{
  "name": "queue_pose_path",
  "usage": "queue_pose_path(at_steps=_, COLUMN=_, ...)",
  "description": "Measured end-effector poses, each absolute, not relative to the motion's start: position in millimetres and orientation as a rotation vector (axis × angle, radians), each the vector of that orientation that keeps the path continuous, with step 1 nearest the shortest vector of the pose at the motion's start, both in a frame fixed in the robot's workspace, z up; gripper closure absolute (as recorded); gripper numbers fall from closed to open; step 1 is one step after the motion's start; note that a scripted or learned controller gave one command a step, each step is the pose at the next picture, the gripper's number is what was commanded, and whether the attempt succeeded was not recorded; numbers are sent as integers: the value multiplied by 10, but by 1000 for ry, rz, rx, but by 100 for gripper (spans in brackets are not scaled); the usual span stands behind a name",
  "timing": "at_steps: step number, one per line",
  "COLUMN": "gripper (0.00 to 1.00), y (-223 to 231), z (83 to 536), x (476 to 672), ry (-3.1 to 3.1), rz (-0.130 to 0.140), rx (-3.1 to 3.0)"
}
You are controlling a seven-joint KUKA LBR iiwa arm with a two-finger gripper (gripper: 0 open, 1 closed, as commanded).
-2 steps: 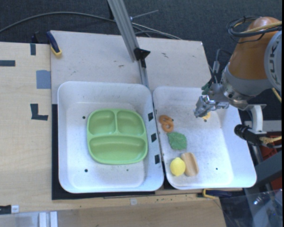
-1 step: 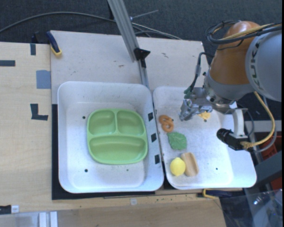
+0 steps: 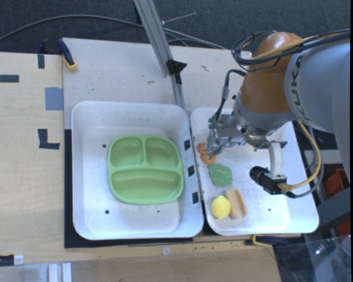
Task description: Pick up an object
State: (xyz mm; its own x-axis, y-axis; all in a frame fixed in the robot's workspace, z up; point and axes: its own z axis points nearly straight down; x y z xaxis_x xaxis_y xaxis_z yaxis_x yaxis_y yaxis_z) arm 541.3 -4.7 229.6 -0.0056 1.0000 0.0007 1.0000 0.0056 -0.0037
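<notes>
pincer (image 3: 215, 147) grip state: cannot tell. one orange ring (image 3: 206, 155) just beneath. below pincer: one green leaf (image 3: 220, 174), one lemon (image 3: 220, 207), one bun (image 3: 237, 204).

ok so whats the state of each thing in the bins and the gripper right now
green divided plate: flat in the left bin, right way up, nothing in its compartments
orange ring piece: in the right bin, at the gripper
green leaf piece: lying flat, free
lemon: lying beside the hot dog bun, apparently touching
gripper: low over the right bin's left edge
</notes>
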Motion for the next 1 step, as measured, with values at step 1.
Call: queue_pose_path(at_steps=1, gripper=100, y=450, z=2292, x=5293, ry=-2227, rz=3, rx=-2211)
